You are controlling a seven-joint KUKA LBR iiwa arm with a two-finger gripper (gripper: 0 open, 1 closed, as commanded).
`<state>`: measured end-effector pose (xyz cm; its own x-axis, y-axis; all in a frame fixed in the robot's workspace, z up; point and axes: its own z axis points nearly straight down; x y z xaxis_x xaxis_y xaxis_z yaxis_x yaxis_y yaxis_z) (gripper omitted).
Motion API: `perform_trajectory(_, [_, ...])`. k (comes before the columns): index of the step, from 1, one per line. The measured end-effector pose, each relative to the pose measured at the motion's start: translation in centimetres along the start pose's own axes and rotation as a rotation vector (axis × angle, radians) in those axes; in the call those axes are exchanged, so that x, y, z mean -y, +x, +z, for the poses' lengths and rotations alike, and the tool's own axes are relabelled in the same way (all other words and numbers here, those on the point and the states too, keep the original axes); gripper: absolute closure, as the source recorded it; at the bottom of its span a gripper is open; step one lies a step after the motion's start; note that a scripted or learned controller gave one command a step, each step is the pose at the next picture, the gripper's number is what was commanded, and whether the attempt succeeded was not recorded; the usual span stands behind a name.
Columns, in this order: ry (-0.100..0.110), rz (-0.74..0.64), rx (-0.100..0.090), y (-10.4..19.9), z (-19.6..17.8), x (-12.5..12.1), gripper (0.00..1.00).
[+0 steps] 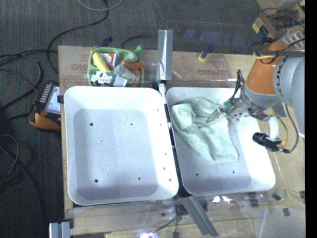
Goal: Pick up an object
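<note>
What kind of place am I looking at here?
Probably a robotics lab bench: a grey robot arm with an orange band reaches over two shallow white plastic bins, cables trail on the floor.

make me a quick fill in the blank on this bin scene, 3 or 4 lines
1. The pale green towel lies crumpled in the ____ bin of the camera view.
2. The arm's pincer is at the towel's ____ edge in the camera view.
3. The green basket of small items sits beyond the ____ bin.
4. The band above the arm's wrist is ____.

Missing words: right; right; left; orange
</note>
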<state>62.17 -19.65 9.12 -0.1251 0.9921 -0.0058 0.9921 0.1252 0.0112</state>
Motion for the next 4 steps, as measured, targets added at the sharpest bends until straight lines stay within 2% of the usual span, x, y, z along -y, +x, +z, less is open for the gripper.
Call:
perform_trajectory(1, [0.011, 0.056, -0.005, -2.8, -3.5, -1.5, 0.00])
perform_trajectory(2, [0.007, -0.164, -0.008, -2.5, -0.6, -1.7, 0.00])
perform_trajectory(3, [0.011, 0.035, -0.006, 0.1, -3.1, -3.4, 0.00])
perform_trajectory(4, [0.004, -0.006, 0.001, 0.2, 0.1, -5.0, 0.00])
